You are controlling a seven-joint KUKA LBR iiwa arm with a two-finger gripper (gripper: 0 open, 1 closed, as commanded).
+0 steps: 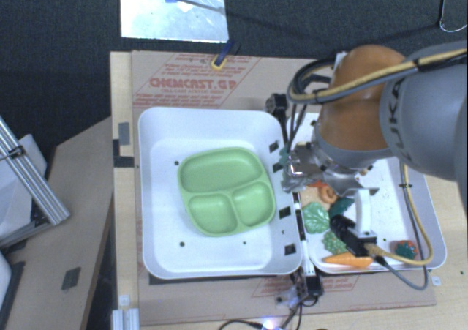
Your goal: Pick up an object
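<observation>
Down over the right bin (386, 200), the hand (329, 181) hung beneath the arm's (409, 116) bulky wrist, near the wall shared with the left bin (161, 145). Whether it was wide or narrow could not be told, as the wrist covered it. A small orange piece (324, 192) lay just at its lower edge, partly hidden, and its long axis could not be made out. A leafy green toy (316, 217) lay a little nearer the camera. A carrot (348, 261) lay well apart from the hand by the bin's near wall, its long axis running roughly left to right. The left bin held a green plate (223, 191) with three compartments.
</observation>
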